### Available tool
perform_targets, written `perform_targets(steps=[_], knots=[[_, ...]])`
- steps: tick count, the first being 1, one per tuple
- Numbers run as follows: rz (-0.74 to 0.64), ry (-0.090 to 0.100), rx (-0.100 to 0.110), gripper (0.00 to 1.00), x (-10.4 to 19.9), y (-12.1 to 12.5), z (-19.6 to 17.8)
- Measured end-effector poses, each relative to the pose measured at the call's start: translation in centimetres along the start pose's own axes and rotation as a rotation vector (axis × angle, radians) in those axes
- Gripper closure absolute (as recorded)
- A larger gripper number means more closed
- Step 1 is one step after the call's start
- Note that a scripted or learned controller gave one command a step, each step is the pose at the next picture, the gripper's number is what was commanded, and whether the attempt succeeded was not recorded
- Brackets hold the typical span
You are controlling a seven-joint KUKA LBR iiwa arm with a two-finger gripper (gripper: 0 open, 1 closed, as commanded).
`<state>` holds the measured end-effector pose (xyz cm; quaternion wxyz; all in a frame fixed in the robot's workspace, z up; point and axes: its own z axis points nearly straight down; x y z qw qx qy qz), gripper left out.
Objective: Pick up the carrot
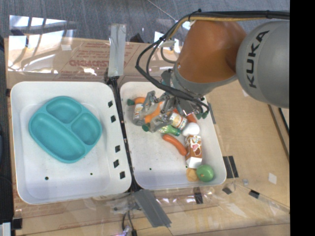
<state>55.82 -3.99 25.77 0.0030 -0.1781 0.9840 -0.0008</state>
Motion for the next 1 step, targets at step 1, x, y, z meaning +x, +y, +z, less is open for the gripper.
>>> perform_targets(steps=[1], knots=[[-0.233, 0.001, 0.000, 1.00, -7.08, -4.57, -4.83]])
